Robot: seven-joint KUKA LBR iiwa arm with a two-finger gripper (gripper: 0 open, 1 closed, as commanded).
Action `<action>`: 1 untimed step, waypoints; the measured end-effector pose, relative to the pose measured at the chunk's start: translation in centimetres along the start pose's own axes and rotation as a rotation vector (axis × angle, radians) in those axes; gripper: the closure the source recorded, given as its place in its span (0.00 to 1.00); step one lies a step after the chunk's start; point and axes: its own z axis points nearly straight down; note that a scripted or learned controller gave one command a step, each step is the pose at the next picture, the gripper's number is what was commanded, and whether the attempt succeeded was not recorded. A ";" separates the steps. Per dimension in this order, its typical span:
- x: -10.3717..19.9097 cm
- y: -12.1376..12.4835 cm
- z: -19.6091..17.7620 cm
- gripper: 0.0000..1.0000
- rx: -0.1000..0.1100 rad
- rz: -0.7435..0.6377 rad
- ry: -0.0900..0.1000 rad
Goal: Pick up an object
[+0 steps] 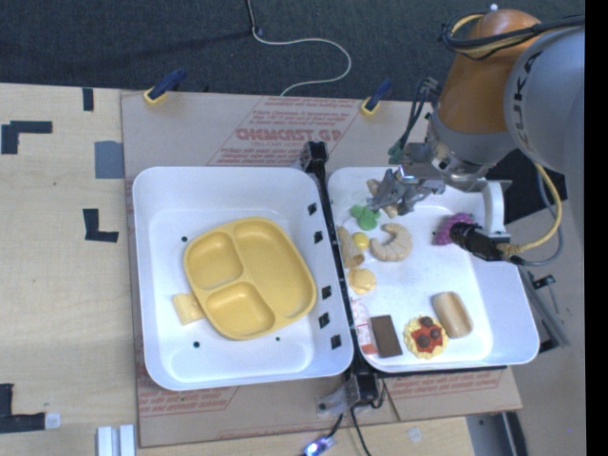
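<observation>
Right bin's far left corner: gripper [388,196] hovered above green toy [365,217].
Fingers: state could not be told.
Left bin [157,255]: yellow divided plate [249,276].

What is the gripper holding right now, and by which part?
Cannot be told: the gripper hangs just above the green toy in the right bin, with nothing visibly between its fingers.

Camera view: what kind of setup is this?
Probably a lab bench for robot pick trials, not a kitchen: two white bins clamped onto printed cardboard, toy food such as a small pizza, and the arm's gripper over the right bin.
</observation>
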 end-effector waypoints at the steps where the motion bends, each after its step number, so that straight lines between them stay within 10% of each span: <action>1: 2.2 -1.3 1.3 1.00 0.001 0.000 -0.001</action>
